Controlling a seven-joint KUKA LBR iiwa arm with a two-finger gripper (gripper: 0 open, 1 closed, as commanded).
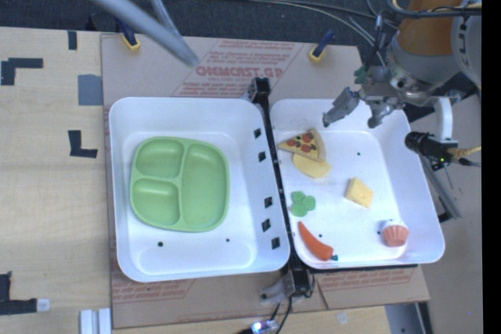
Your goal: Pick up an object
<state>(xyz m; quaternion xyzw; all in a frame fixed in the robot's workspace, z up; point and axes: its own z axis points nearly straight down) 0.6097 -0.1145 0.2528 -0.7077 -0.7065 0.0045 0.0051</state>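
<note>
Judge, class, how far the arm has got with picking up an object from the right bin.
Done: the gripper hangs over the right bin's far edge, fingers spread, nothing between them. In hand: nothing yet. The pizza slice, cheese wedge, broccoli, carrot and cupcake all lie on the bin floor. Left: descend, close on one, lift.

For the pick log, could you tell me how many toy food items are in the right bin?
5: pizza slice at upper left, cheese wedge mid-bin, green broccoli by the left wall, carrot along the near edge, cupcake at the near right corner.
</note>
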